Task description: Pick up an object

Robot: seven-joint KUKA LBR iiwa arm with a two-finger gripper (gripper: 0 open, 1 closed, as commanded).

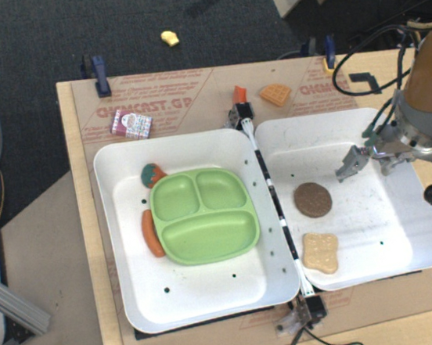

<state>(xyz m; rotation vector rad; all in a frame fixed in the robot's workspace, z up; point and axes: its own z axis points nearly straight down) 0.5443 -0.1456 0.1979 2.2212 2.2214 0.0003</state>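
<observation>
Gripper (pixel 354 163) hangs over the right bin (pixel 416 252), toward its 1 o'clock part, with the arm (pixel 427 100) coming in from 3 o'clock. Whether it is clenched or released cannot be told from this slanting view; nothing shows in its grasp.

Likely targets lie below it. A brown disc (pixel 313 199) sits near the bin's middle, at about 7 o'clock from the gripper and near it. A tan slice (pixel 320 252), shaped like toast, lies further toward 6 o'clock, close to the bin's near-left corner. Both rest flat and apart from each other, so either could probably be taken from above. The disc seems the handier one, being closer, though its low, flat form may give a poor hold.

Across the divider, the left bin (pixel 123 219) holds a green tray (pixel 203 214) with three compartments. An orange sausage (pixel 152 233) lies against the tray's 9 o'clock edge, and a small teal-and-orange thing (pixel 152 174) sits at its 11 o'clock corner. Tucked against the tray, these would be awkward to pinch.

Outside the bins, a waffle (pixel 275 94) lies on the board at 12 o'clock, a small packet (pixel 131 123) at 11 o'clock, and a yellow bit (pixel 170 37) on the floor beyond. Nothing stands between gripper and disc.
</observation>
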